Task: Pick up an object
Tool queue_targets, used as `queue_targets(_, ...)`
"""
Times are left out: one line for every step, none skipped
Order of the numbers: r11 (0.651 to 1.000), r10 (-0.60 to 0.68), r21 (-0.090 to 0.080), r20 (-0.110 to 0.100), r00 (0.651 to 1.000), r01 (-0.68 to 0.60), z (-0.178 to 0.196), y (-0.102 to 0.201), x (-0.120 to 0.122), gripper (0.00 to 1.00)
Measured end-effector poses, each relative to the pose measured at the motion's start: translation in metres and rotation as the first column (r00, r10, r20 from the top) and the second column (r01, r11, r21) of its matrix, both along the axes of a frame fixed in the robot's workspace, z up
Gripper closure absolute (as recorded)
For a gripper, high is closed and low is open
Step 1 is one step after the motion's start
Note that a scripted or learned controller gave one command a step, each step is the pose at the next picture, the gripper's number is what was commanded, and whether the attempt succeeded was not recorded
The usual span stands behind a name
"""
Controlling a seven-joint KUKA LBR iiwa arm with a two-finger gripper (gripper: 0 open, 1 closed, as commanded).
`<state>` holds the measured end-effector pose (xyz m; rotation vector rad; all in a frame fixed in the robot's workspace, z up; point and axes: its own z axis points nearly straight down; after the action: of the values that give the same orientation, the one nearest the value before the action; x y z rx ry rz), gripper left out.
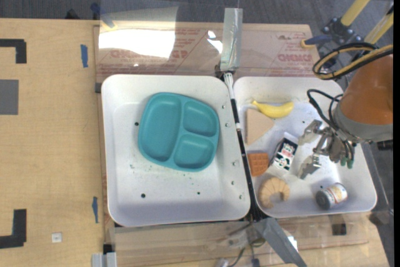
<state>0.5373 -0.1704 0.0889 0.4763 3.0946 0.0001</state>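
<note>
Currently the gripper [314,158] is seen in the right part of the frame, low over the right bin [365,206], with its fingers spread apart and nothing between them. Just left of it a small black and white carton [284,155] lies tilted on the bin floor; it is judged the nearest candidate for picking. It is probably light and fairly stiff, though thin card may be dented by a hard squeeze, so its two long sides would best be taken near the middle. Other objects are spread about the same bin: a banana [273,109] at the upper part, an orange block [259,163] and a croissant [274,190] lower left, and a small can [331,196] lying on its side at lower right, which is likely to roll. A teal divided plate [178,131] sits in the left bin [119,197], well apart from the gripper.
</note>
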Motion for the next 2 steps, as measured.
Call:
queue_targets(0.975,-0.223,0.004,0.004,0.975,0.223,0.0,0.058,0.021,0.0)
queue_targets(0.763,-0.647,0.006,-0.002,0.763,0.647,0.0,0.064,0.051,0.0)
